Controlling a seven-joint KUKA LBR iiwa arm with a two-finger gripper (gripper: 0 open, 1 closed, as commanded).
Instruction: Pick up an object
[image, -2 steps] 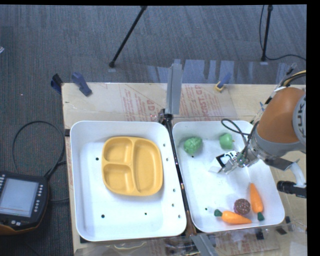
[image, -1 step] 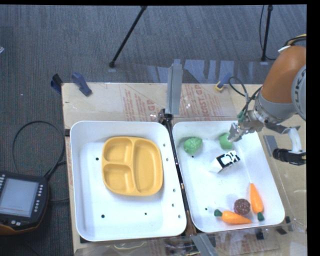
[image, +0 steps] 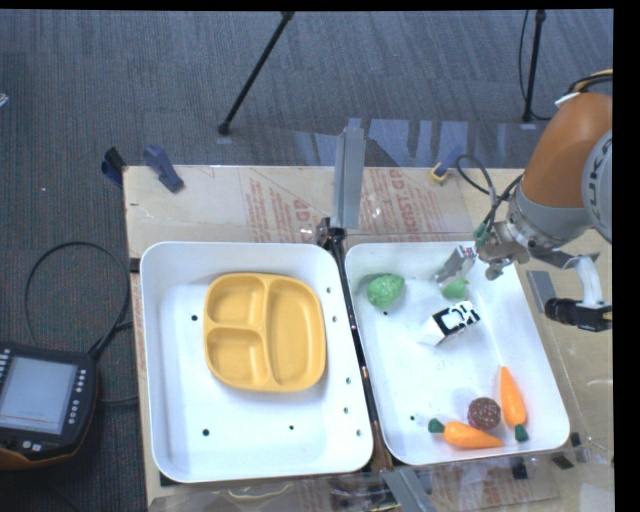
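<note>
- Two carrots (image: 470, 435) lie at the right bin's (image: 400, 440) six o'clock edge.
- Hand (image: 462, 268) hovers at twelve o'clock above a small green piece (image: 455, 289); its spread I cannot tell.
- Approach step, I judge; next calls for lowering squarely.

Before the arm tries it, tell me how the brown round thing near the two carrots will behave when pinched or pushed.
The brown round piece looks ball-like, so a nudge would probably roll it. It sits close beside two carrots near the right bin's front edge, which may block it or crowd the fingers. It looks like toy food, so likely light and stiff, though this is uncertain.
</note>
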